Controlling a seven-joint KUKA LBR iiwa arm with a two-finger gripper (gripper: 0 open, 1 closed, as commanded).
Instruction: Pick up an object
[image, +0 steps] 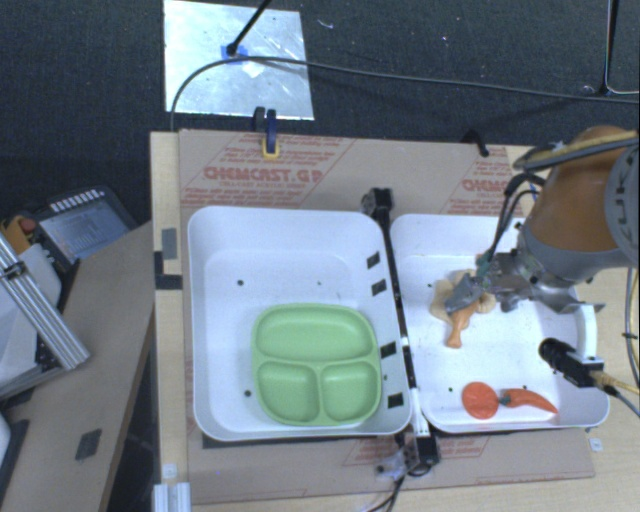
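In the right bin (560, 350), a tan, elongated toy (455, 322) lies near the bin's left wall. My gripper (465, 296) sits low directly over the toy's upper end and hides part of it; I cannot see whether it holds the toy. Toward the front of the same bin lie a red round object (479, 400) and an orange carrot-shaped piece (530, 402), touching each other and apart from the gripper.
The left bin (230, 250) holds a green divided plate (315, 362) at its front. A black divider (392, 300) runs between the bins. The arm's orange band (585, 200) and a black cable fitting (565, 362) hang over the right bin's right side.
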